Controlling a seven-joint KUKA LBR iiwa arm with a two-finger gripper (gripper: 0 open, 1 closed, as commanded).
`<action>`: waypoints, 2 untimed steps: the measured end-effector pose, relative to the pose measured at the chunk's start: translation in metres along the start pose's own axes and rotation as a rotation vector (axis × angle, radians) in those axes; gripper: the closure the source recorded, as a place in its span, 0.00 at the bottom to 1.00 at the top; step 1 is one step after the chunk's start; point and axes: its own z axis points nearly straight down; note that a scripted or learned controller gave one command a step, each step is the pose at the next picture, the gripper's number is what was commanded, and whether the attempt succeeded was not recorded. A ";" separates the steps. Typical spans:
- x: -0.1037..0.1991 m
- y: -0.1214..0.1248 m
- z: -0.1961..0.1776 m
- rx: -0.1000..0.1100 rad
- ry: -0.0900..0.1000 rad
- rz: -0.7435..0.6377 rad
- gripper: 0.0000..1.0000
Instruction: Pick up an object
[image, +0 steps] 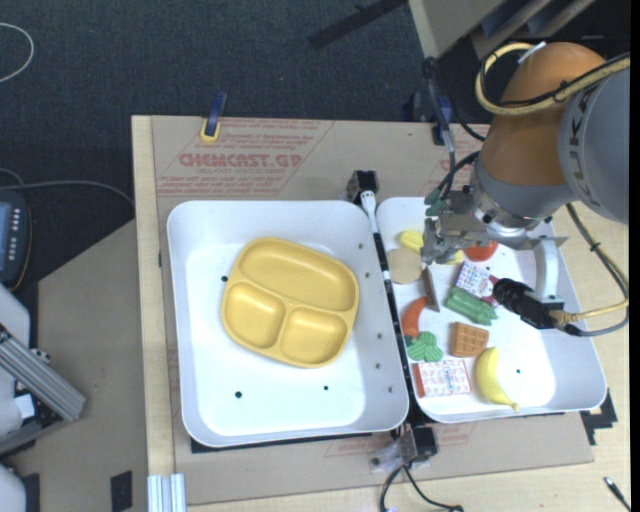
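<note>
Gripper (432, 262) low in right bin (585, 372) above toy food pieces, beside yellow tray (290, 302); finger opening and grasp cannot be told.

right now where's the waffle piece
In the camera view the waffle piece lies in the right bin, between the green leafy toy and the yellow banana, just below the green block.

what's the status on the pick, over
End effector low over right bin, near the toy food. Nothing seen held. Toy food crowded: banana, waffle. Yellow tray in left bin.
</note>
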 end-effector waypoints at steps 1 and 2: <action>0.054 0.027 -0.003 -0.001 0.002 -0.004 1.00; 0.085 0.064 0.012 -0.002 0.000 0.000 1.00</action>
